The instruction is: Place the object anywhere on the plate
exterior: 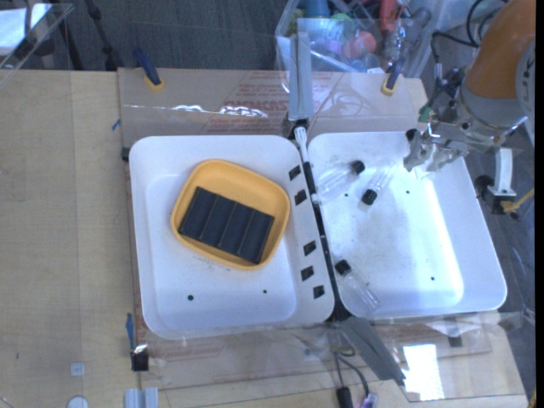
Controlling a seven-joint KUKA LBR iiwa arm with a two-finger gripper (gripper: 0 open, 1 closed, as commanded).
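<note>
A yellow, rounded-square plate rests in the left white bin. A black, ribbed, rectangular object lies flat on the plate, slightly turned, inside its rim. My gripper hangs over the far right corner of the right bin, well away from the plate. Its fingers stand apart, open, and I see nothing between them. The orange band of the arm shows above it at the right edge.
Small clear bottles with black caps lie in the right bin: one near its middle back, one behind it, one at the front left. A clear box of colourful items stands behind the bins.
</note>
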